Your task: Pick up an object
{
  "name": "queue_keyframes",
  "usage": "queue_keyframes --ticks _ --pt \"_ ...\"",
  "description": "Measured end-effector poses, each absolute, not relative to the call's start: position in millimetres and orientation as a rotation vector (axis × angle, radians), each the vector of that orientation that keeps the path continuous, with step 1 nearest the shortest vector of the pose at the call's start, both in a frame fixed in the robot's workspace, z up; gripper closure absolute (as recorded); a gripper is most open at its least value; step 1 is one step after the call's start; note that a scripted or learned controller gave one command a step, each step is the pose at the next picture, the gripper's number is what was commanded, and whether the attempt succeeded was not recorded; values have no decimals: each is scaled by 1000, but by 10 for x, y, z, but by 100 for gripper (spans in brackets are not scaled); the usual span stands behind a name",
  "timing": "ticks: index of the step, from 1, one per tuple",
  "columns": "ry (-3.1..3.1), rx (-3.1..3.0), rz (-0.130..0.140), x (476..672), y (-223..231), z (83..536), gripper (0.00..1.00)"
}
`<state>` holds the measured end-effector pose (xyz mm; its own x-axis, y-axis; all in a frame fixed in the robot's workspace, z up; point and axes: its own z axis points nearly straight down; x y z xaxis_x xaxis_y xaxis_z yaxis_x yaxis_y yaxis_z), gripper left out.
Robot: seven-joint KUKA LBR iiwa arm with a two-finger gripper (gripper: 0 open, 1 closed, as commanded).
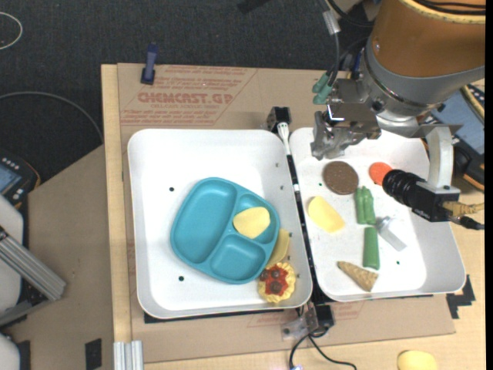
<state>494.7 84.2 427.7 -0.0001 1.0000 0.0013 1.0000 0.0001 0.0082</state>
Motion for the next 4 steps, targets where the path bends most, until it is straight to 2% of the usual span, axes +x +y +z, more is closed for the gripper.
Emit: queue_keyframes --ticks 2,3,4 --pt "2216 2215 16 4958 849 4485 100" --pt "2225 2212 16 4788 1363 5357 100" --pt "2223 2217 7 5090 1778 5353 100"
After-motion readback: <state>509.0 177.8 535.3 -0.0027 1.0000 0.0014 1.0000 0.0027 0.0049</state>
